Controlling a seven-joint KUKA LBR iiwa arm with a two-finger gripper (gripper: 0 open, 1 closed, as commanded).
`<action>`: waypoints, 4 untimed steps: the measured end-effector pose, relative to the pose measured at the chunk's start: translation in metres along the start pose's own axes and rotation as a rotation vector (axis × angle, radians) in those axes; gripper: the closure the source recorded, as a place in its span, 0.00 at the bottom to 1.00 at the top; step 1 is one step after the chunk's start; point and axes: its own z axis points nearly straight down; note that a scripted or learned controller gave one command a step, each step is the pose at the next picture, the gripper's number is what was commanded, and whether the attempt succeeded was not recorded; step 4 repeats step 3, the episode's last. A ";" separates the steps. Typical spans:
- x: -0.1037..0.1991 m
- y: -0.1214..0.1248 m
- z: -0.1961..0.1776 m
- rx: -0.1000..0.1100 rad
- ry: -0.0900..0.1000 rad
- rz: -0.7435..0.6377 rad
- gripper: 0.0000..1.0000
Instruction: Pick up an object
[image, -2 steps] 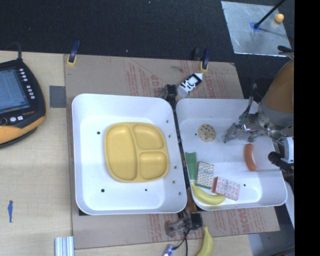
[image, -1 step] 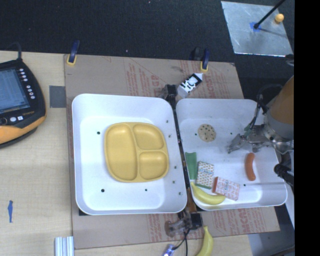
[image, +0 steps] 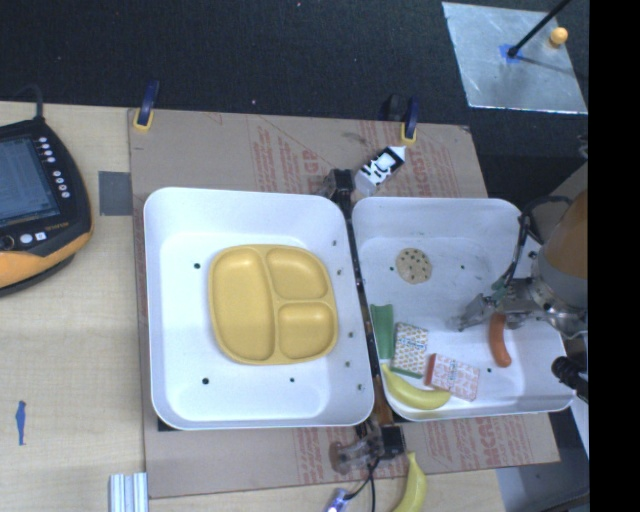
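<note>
Right bin (image: 440, 215): gripper (image: 482, 310) low over the floor, fingers spread — nothing between them. Toy hot dog (image: 499, 341) lies just beside, right of the fingertips.

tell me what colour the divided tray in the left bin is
Yellow, a pale mustard shade. The divided tray shows plainly in the camera view.

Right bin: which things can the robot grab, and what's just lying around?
For the job:
- gripper
- hot dog
- cookie
- banana
- two small packets

Just lying about:
- yellow tray in the left bin
- handheld screen
- second banana on the bench
</note>
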 end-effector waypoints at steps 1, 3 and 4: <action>-0.001 0.000 -0.011 0.001 -0.002 -0.004 1.00; 0.139 0.083 -0.100 -0.001 0.000 0.001 1.00; 0.139 0.083 -0.100 -0.001 0.000 0.001 1.00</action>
